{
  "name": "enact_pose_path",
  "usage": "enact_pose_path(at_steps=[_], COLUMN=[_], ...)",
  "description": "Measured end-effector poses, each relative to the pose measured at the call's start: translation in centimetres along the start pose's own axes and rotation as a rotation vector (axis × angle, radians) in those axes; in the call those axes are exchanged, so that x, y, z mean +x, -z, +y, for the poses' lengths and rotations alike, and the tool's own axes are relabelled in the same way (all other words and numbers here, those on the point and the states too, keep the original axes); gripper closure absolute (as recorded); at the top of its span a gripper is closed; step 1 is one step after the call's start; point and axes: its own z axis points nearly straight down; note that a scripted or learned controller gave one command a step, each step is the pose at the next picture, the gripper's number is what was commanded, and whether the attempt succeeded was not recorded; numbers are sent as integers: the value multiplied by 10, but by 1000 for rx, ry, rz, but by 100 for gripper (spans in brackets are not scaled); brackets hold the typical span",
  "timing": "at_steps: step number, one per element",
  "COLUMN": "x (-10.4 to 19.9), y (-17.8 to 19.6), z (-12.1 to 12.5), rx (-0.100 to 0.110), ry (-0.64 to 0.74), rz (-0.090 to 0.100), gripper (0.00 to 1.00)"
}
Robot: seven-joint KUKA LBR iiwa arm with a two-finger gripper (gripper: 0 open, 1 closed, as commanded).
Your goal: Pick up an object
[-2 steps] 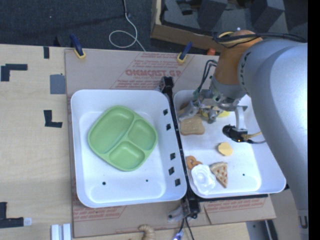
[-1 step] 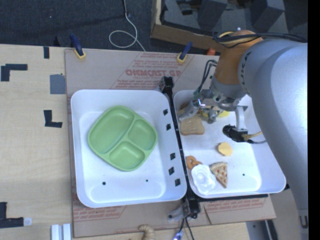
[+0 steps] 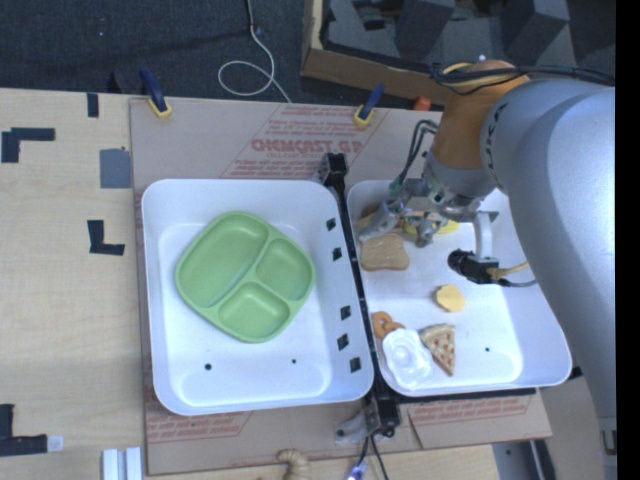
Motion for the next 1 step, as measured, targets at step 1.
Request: enact_pose_path(at_steps=[1], x=[6], y=[0], z=[0], rx=[-4], ry=[-5], rz=[-14], gripper=[0])
